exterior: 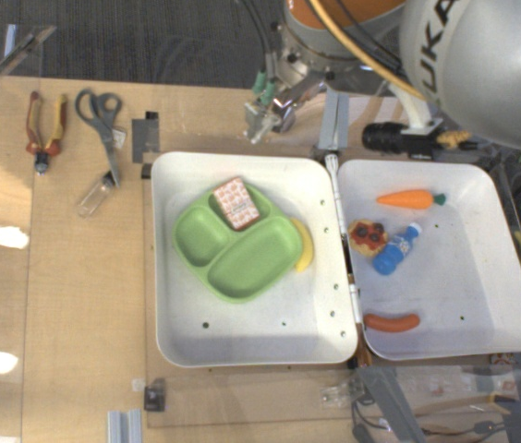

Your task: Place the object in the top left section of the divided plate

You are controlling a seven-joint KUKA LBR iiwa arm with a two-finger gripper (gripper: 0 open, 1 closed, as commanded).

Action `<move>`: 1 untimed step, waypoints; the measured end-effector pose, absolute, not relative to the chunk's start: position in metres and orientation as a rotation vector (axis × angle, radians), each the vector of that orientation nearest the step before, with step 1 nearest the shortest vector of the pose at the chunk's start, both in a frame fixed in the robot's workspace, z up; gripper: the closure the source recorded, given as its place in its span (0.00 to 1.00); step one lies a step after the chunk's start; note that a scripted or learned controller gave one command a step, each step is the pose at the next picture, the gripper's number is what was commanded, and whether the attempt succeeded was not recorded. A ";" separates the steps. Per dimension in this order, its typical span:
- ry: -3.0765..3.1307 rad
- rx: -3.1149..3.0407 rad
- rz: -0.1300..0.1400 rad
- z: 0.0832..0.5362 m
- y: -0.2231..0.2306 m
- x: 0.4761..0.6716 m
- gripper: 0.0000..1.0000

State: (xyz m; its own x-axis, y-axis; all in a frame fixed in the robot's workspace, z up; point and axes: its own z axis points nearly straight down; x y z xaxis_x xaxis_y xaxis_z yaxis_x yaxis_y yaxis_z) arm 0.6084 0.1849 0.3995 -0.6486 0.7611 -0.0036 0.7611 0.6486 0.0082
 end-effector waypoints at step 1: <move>3.034 0.791 0.006 0.300 0.133 0.573 1.00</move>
State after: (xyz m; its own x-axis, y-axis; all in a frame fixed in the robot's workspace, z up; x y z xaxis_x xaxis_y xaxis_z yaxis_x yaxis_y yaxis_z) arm 0.5726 0.1331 0.3001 -0.8728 0.4881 -0.0050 0.4880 0.8728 0.0051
